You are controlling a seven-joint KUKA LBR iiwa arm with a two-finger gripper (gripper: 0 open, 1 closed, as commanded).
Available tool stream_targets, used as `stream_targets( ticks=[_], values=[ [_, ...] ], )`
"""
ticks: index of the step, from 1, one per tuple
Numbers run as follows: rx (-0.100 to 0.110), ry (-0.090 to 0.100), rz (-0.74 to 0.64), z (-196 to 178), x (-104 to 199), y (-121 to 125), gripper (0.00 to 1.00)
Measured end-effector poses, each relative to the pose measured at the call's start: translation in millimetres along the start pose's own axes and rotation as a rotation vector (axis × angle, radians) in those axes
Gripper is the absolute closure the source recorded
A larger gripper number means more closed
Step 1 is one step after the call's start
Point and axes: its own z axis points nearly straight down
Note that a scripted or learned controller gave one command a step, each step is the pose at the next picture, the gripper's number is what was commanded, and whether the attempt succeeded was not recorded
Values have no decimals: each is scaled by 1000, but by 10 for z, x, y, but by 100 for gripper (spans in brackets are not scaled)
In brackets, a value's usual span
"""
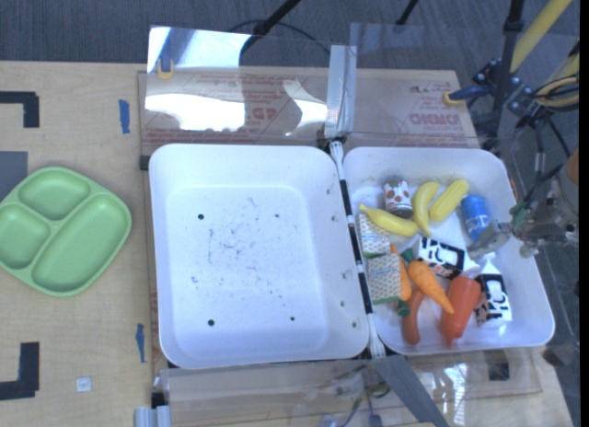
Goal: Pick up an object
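Two shallow white bins sit side by side on the wooden surface (74, 103). The left bin (184, 177) shows only faint scuff marks and a few dark dots on its floor. The right bin (529, 319) carries all the objects, grouped from its centre toward its left wall. Three bananas (425, 206) lie near the far edge of that group, with a small brown-and-white cup (398, 196) just beside them on the side toward the left bin. A blue can (475, 214) lies near the right wall. Two patterned packets (377, 259) rest along the left wall. Orange carrots (433, 287) and a red-orange pepper (460, 305) lie toward the near edge of the bin, touching one another, with two black-and-white boxes (442, 255) among them. The pincer (502, 232) is at the right wall of the right bin, close to the blue can; whether it is wide or narrow cannot be determined, and no object is seen in its grip. A green divided plate (60, 232) rests at the left edge of the surface, well apart from both bins.
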Motion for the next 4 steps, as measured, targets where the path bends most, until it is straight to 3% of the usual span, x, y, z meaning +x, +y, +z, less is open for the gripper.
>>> stream_targets(
  ticks=[1, 2, 3, 4],
  values=[
    [-6, -2, 39, 1181, -102, 594, 0],
    [-4, -2, -53, 771, -271, 1006, 0],
    [-6, -3, -56, 669, -258, 1017, 100],
    [-6, -3, -56, 669, -257, 1018, 0]
  ],
)
